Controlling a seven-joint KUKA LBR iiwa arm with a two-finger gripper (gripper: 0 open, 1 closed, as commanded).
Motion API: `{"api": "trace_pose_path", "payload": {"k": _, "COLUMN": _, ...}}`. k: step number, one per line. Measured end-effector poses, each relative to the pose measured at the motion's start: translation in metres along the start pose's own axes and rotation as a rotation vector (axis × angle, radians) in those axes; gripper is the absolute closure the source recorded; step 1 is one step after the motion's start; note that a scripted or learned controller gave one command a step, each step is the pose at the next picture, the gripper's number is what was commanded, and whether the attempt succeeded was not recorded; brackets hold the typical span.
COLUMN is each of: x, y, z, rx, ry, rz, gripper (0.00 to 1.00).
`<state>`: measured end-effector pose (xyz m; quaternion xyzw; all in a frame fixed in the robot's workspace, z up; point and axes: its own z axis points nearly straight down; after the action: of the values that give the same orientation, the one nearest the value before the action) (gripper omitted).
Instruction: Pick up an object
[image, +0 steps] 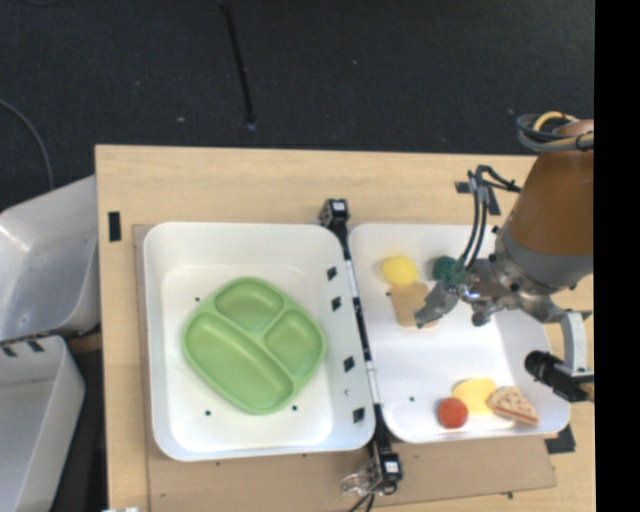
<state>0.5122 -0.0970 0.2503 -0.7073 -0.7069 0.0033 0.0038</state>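
My gripper hangs over the middle of the right bin, open, with bare white bin floor showing between its two fingers. The left finger is right beside a tan block. A yellow lemon-like piece lies just behind the block, and a small dark green piece sits beside the arm's wrist. Near the bin's front edge lie a red ball, a yellow piece and a pizza slice.
The left bin holds a green divided plate. A ridge with black clips separates the two bins. The orange-banded arm covers the right bin's far right corner.
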Motion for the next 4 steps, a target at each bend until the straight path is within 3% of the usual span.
{"api": "trace_pose_path", "payload": {"k": 1, "x": 0.0, "y": 0.001, "z": -0.005, "rx": -0.008, "ry": -0.001, "rz": -0.003, "gripper": 0.0}}
{"api": "trace_pose_path", "payload": {"k": 4, "x": -0.003, "y": -0.012, "z": 0.153, "rx": -0.005, "ry": 0.0, "rz": 0.0, "gripper": 0.0}}
